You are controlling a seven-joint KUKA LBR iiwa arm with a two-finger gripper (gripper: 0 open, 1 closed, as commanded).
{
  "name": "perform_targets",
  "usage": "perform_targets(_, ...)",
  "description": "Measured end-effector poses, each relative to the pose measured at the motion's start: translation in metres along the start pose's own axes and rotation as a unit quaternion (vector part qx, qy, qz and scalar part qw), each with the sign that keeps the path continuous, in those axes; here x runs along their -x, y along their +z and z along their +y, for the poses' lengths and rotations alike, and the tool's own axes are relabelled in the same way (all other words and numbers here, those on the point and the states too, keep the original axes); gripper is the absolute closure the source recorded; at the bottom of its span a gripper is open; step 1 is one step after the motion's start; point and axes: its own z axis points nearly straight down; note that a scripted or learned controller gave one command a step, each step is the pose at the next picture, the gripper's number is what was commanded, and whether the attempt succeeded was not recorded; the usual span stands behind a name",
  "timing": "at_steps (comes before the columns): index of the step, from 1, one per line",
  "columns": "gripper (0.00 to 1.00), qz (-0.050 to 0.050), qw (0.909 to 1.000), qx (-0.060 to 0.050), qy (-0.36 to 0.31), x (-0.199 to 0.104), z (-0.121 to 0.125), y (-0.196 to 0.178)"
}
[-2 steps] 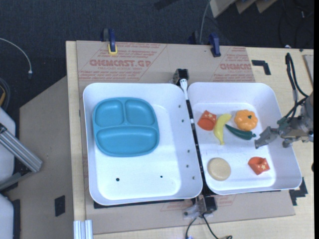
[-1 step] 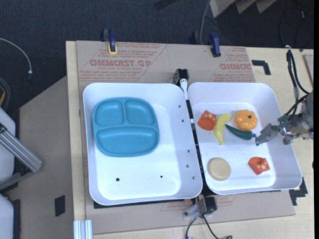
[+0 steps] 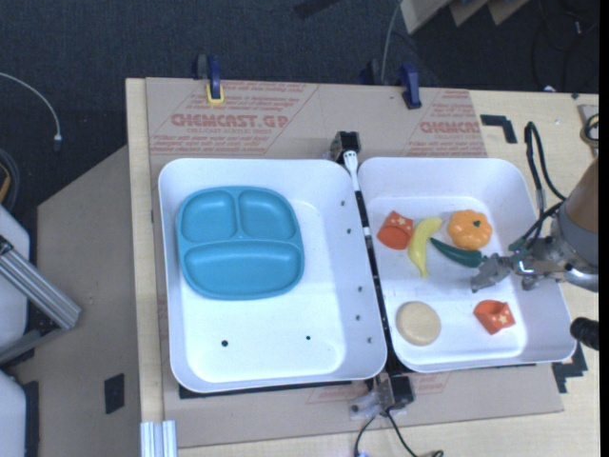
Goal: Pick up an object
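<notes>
The gripper (image 3: 490, 272) hovers low in the right bin (image 3: 509, 184), jaws apart and holding nothing, just beside the green pepper (image 3: 457, 252). A red toy piece (image 3: 494, 316) lies just below it.

Dark blue carpet (image 3: 114, 27) surrounds the brown bench board (image 3: 314, 112).

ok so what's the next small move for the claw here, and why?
Probably a short shift toward the bench's front edge, then down onto the red piece. The claw sits in the right bin, between the green pepper and that red piece, with nothing seen between its fingers. The red piece lies apart from the other items, so it looks like the cleanest grab.
</notes>
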Motion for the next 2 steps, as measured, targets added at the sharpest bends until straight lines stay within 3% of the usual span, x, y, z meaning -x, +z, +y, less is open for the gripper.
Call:
perform_targets(1, 0.0, -0.001, 1.0, 0.001, 0.0, -0.006, -0.007, 0.047)
perform_targets(2, 0.0, 0.0, 1.0, 0.001, 0.0, -0.006, -0.007, 0.071)
